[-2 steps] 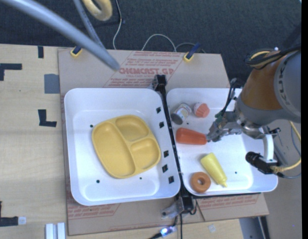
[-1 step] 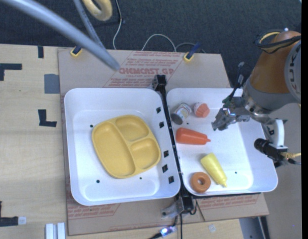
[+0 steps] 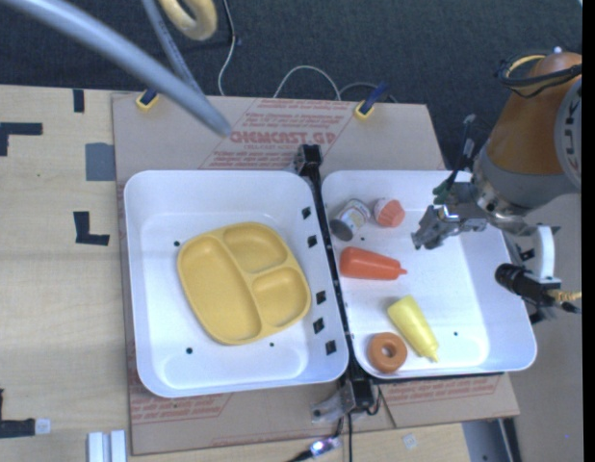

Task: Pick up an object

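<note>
The right bin [image 3: 495, 354] holds an orange carrot [image 3: 371, 265], a yellow corn-like piece [image 3: 413, 327], a brown donut [image 3: 386, 351], a small silver can [image 3: 350, 218] and a pinkish-orange piece [image 3: 390, 213]. My gripper [image 3: 434, 227] hangs over the upper right part of that bin, to the right of the pinkish piece and above the carrot's level. I see nothing between its fingers. The arm's orange band [image 3: 533, 133] rises behind it at the right edge.
The left bin [image 3: 148, 258] carries a yellow divided plate [image 3: 245, 282]. A black divider [image 3: 322, 258] runs between the bins. A grey pole [image 3: 105, 41] crosses the upper left, and cardboard [image 3: 278, 133] lies under both bins.
</note>
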Tool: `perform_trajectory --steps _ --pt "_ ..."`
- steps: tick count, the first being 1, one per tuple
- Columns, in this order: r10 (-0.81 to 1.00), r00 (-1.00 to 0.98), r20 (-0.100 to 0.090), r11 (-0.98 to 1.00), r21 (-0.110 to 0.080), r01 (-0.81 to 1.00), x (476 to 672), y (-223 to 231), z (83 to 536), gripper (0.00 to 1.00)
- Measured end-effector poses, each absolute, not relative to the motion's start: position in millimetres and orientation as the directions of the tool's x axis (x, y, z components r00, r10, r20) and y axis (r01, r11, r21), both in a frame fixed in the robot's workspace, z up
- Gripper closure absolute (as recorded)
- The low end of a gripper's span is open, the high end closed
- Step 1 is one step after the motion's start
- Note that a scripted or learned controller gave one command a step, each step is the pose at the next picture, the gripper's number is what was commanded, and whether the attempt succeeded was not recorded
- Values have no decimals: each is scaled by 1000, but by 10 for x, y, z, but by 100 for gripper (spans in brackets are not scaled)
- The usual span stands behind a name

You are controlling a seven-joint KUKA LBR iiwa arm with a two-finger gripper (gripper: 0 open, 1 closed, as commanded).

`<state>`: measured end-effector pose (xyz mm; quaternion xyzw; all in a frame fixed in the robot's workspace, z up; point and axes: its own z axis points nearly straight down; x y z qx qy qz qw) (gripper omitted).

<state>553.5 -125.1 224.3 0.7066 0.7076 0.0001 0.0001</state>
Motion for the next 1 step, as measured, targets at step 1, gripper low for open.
perform_trajectory --steps 1 --pt "1000 -5 1 5 -2 1000 5620 -797 2198 100"
